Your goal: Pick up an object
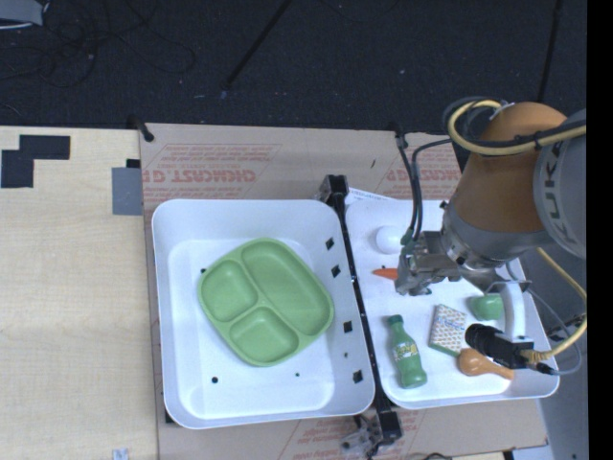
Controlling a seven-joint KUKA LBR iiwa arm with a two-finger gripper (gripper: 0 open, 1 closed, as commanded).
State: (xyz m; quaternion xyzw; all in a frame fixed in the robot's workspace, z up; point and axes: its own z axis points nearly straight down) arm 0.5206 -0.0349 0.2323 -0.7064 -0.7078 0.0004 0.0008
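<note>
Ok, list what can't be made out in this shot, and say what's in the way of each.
- Gripper, camera view: small and dark under the arm's wrist, so whether it is open or shut can't be told.
- Orange object: partly hidden behind the gripper; its kind is unclear.
- Light green object: partly covered by the arm.
- Green bottle: label too small to read.
- Right bin: its far right part lies under the arm.

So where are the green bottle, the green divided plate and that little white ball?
green bottle [407, 354]: camera view, label.
green divided plate [265, 300]: camera view, centre ridge.
white ball [386, 239]: camera view, its top.
</note>
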